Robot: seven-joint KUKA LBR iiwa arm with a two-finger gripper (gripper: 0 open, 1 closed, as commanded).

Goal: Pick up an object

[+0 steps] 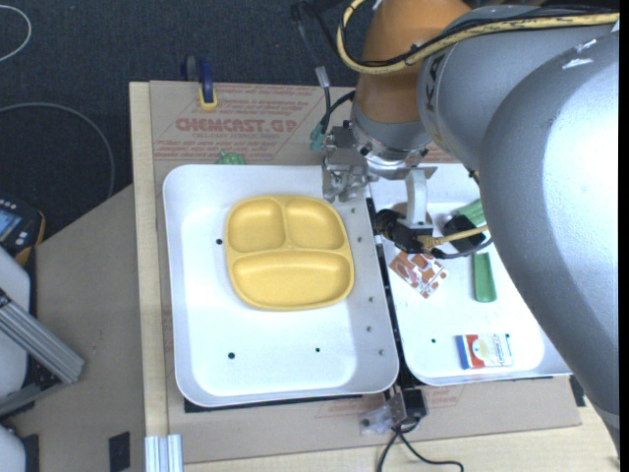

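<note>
One arm [511, 106] low over both bins [197, 303].

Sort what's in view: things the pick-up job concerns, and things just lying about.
Job: hand; yellow plate; green stick; patterned packet; small box.
Lying about: blue clamp; brown board; metal rail.

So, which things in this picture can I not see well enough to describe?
All in the camera view:
- Right bin: its right side and far corner are hidden under the grey arm.
- Small card: its print is too small to read.
- Red-patterned packet: too small and blurred to identify.
</note>
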